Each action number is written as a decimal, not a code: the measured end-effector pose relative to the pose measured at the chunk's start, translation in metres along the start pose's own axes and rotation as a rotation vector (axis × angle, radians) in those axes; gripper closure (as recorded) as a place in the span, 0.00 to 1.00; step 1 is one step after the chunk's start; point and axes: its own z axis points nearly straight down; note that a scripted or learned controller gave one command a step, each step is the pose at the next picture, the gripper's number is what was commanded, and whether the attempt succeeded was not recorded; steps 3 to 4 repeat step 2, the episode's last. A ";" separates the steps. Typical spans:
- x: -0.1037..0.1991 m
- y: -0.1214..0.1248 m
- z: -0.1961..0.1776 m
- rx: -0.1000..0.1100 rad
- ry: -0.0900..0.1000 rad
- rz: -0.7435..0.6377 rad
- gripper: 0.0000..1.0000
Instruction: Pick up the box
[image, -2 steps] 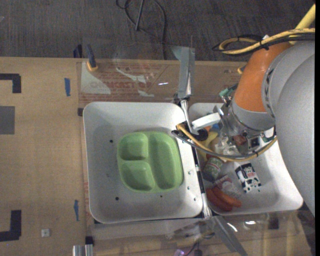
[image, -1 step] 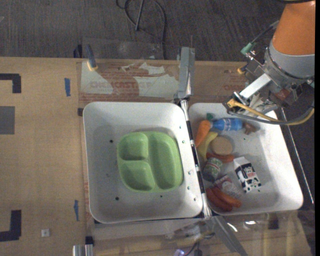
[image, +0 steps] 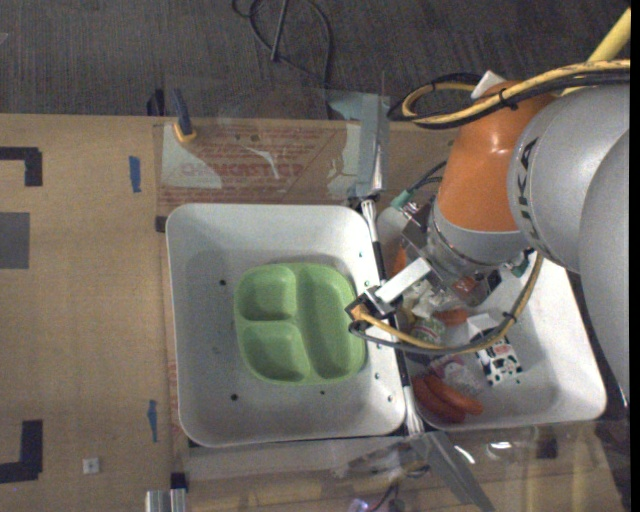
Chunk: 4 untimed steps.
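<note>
Grey arm (image: 580, 160) with its orange band (image: 480, 170) sits highest in the camera view, so closest to the lens. It reaches in from the right and covers most of the right bin (image: 575, 385). The wrist hangs low over that bin's left part, just beside the rim shared with the left bin (image: 195, 330). The gripper (image: 425, 315) is buried under wrist hardware and a looped yellow cable (image: 375, 322); whether it is apart, together or clamped on anything cannot be told. Nothing is visibly held.

The left bin holds a green divided tray (image: 298, 322), lying flat near the middle, well apart from the task.

In the right bin, a small white box (image: 500, 362) with dark markings lies just right of the gripper and below it in the frame, partly tucked against other clutter. That is most likely the task's box. A red sausage-like item (image: 450, 398) lies near the bin's lower left corner, close to the box. More small items sit under the wrist, too hidden to name.

Judgement: the arm is down in the clutter for a grasp try, but the box looks off to the side of the gripper, not under it. The pick does not look done. Crowding means a neighbouring item could be grabbed instead.
</note>
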 end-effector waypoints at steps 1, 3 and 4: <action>-0.067 0.017 -0.141 -0.002 0.000 -0.138 1.00; -0.088 0.041 -0.033 0.002 0.000 0.376 1.00; -0.088 0.041 -0.033 0.002 0.000 0.376 1.00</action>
